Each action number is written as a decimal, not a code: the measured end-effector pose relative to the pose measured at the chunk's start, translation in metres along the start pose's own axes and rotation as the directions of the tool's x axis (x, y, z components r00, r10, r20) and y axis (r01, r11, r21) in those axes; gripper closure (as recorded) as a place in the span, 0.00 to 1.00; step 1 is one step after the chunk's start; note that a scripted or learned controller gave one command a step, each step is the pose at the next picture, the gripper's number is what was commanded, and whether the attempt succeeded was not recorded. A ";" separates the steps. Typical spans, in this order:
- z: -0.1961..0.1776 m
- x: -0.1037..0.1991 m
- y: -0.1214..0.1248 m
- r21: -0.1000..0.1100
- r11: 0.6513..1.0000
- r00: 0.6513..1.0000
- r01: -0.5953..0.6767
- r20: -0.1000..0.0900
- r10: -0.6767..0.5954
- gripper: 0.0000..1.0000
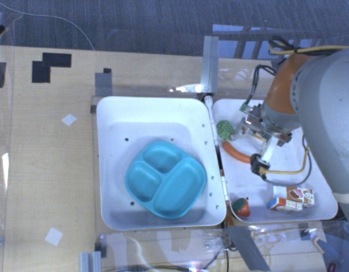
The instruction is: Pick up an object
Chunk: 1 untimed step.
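My gripper (246,130) hangs low in the right bin (319,208), at its back left, under the orange-banded wrist. A green broccoli-like piece (224,130) lies just left of it, against the bin's left wall. An orange carrot (235,152) lies slantwise just below and left of the gripper. A red and green fruit (240,207) sits in the front left corner. A small red and white carton (292,200) lies at the front right. I see nothing held in the gripper.
The left bin (114,123) holds a blue divided plate (165,178). A yellow cable with a black plug (257,164) loops from the wrist over the middle of the right bin. The arm's grey body covers that bin's right side.
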State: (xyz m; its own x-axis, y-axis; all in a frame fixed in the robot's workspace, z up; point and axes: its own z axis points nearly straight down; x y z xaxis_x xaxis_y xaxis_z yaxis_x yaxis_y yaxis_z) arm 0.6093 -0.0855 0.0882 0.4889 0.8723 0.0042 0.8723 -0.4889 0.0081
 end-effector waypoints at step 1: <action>-0.002 -0.029 -0.046 -0.003 0.982 0.982 0.191 0.000 -0.191 0.00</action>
State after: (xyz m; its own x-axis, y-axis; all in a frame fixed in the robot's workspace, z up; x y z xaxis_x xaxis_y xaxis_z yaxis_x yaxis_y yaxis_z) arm 0.5552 -0.0881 0.0893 0.3135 0.9496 0.0025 0.9495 -0.3135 0.0114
